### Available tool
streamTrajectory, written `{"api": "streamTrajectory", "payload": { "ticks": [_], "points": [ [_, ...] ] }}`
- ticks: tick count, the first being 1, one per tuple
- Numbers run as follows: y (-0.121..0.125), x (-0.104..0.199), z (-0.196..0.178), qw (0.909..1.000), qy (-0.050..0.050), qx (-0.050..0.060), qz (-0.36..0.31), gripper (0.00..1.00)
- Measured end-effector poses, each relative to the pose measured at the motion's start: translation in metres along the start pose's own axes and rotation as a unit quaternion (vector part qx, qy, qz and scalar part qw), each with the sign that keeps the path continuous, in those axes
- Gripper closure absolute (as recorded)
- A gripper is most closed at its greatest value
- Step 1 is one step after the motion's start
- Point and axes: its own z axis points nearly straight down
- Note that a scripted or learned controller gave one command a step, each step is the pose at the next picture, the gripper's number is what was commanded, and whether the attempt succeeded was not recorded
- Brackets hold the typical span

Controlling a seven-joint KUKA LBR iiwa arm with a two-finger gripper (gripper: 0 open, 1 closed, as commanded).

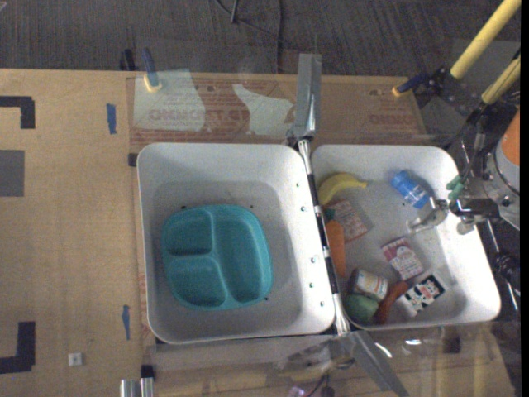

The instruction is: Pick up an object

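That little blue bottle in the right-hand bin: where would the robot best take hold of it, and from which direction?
Probably across the middle of its body, coming straight down from above. The blue bottle lies on its side on the floor of the right bin, apart from the banana and the packets, so both long sides look free. The end effector is just below it in the camera view.

2 white bins: left bin (157,180), right bin (475,292). 1 teal divided plate (216,256). 1 banana (337,187), 1 carrot (336,248), 1 blue bottle (410,187), 1 small can (369,284), 3 small cartons/packets, approx.: (350,219), (403,258), (425,293).
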Motion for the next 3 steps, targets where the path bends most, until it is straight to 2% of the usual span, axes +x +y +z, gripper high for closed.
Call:
{"api": "streamTrajectory", "payload": {
  "ticks": [1,2,3],
  "points": [
    [0.001,0.012,0.183,0.9987,-0.003,-0.009,-0.051,0.0],
    [0.072,-0.032,0.129,0.9998,0.0,-0.001,-0.018,0.0],
    [0.062,-0.081,0.18,0.9998,-0.001,-0.006,0.019,0.0]
  ]
}}
